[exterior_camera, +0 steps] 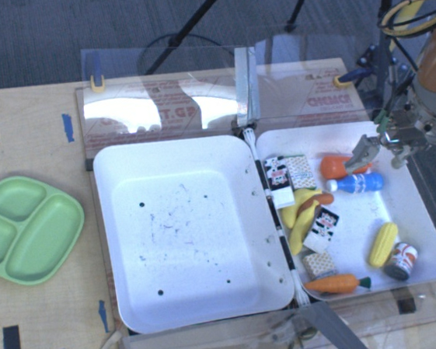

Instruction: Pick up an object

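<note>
In right bin (421, 209): glossy oblong bottle (358, 183).

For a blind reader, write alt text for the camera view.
The pincer hangs over the right bin, near an orange object and a blue-capped bottle. Bananas, corn and a carrot lie there too.

Toys sitting in right bin (426, 216), left bin (124, 173) just beside it, divided plate (25, 228) lying further left on bench (49, 338)
</note>
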Robot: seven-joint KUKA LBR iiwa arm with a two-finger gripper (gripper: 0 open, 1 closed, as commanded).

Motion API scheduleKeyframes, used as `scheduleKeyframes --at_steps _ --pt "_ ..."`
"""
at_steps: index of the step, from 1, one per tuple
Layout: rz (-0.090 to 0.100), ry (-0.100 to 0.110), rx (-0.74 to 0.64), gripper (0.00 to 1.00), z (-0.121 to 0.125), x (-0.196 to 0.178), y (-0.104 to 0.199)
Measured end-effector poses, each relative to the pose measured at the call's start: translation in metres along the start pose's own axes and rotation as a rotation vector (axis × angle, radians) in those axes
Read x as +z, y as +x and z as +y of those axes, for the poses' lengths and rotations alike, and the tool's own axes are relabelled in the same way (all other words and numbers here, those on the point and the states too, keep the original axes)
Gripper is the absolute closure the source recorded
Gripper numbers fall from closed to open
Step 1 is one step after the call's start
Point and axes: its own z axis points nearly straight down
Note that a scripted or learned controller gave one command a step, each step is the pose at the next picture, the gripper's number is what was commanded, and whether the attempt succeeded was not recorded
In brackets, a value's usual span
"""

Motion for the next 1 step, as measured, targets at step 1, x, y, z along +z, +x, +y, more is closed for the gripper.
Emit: scheduleKeyframes --at_steps 1 --pt "-0.001 -0.002 -0.091 0.0 0.0252 0.0975 -0.0317"
